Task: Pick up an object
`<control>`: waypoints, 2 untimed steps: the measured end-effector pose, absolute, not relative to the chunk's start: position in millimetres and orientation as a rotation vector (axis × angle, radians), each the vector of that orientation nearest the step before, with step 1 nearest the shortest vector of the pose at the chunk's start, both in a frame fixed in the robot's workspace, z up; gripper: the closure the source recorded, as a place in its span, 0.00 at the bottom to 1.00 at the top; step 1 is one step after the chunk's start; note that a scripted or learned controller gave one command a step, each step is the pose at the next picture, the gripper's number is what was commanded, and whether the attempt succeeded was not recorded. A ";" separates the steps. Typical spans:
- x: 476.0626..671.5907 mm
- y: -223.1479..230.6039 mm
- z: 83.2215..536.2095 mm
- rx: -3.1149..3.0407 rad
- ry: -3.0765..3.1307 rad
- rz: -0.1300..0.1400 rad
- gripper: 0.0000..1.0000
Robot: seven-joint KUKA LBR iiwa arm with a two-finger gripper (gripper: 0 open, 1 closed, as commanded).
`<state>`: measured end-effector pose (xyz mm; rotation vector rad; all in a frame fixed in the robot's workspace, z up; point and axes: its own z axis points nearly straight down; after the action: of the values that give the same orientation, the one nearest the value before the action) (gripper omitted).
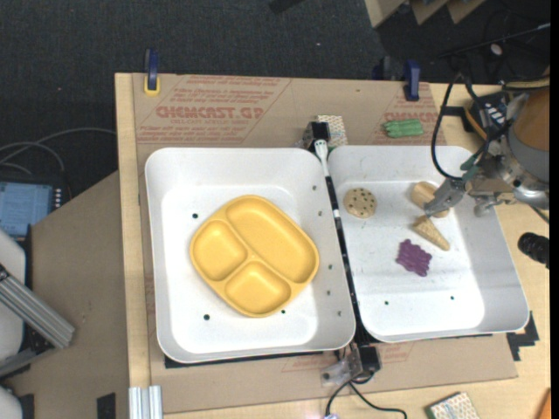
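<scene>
The gripper sits at the right of the frame, over the upper part of the right-hand shallow white bin, with the grey arm entering from the right edge. Its fingers appear to stand a narrow gap apart, and no object lies between them. Four loose objects lie in this bin. A tan, block-shaped piece lies just to the left of the gripper tip, close enough that contact cannot be confirmed. A tan wedge-shaped piece lies just below the gripper; its long axis runs diagonally from upper left to lower right, and its narrower end points toward the lower right. A round, speckled, cookie-like disc lies in the upper left part of the same bin. A purple, ridged, irregular piece lies near the bin centre, below and to the left of the wedge. The left-hand shallow white bin holds a yellow plastic plate with three compartments, lying flat. Both bins rest side by side on a brown cardboard sheet with red printed lettering. A small green object lies on the cardboard above the right bin. Dark carpet surrounds the bench at the top of the frame.
</scene>
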<state>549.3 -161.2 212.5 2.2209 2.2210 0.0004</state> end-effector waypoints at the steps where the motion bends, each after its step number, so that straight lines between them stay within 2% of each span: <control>1: 500.7 -144.4 78.4 2.227 2.224 -0.004 0.00; 2: 573.7 -170.3 85.3 2.214 2.218 0.004 0.00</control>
<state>573.7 -170.3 85.3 2.2140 2.2184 0.0036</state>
